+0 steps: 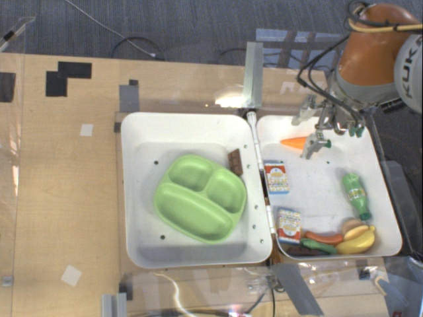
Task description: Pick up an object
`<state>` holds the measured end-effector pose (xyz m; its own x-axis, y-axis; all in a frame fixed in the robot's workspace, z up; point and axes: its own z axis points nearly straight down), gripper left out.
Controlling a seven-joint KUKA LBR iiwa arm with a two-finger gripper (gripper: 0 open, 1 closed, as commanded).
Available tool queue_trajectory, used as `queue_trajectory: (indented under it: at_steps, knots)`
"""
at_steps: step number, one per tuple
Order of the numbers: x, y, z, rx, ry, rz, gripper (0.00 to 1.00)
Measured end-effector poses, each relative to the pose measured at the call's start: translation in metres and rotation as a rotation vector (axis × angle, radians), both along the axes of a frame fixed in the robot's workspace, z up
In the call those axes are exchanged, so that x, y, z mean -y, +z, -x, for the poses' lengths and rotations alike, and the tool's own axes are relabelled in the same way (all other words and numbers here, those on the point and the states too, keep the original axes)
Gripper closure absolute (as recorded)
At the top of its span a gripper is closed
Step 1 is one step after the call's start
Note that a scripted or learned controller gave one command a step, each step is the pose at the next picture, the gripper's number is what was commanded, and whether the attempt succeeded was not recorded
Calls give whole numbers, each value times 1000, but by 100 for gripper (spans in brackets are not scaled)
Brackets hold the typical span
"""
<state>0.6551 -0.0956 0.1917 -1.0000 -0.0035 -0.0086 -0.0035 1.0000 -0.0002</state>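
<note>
Camera view: the gripper (pixel 322 132), grip state unclear, hovers just beside the orange carrot (pixel 293 142) in the right bin (pixel 386 177).

The setting is a robotics laboratory test cell. Indicators: a light wooden bench (pixel 66 197) carries two shallow white bins, the left bin (pixel 132 177) and the right bin (pixel 383 177), fixed side by side with metal brackets (pixel 254 71) at their edges. Black marker patches (pixel 66 76) sit near the bench's far left corner. Loose cables (pixel 135 45) run over grey carpet (pixel 165 12) beyond the far edge. An industrial arm (pixel 377 45) with an orange band stands at the right edge.
</note>
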Motion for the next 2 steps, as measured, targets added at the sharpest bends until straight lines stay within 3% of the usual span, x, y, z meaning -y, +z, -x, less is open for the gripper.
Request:
queue_trajectory:
  at_steps: [1, 2]
  knots:
    - [-4, -90, -3, 9, 52, 2, 0]
    - [37, -103, 46, 4, 72, 3, 0]
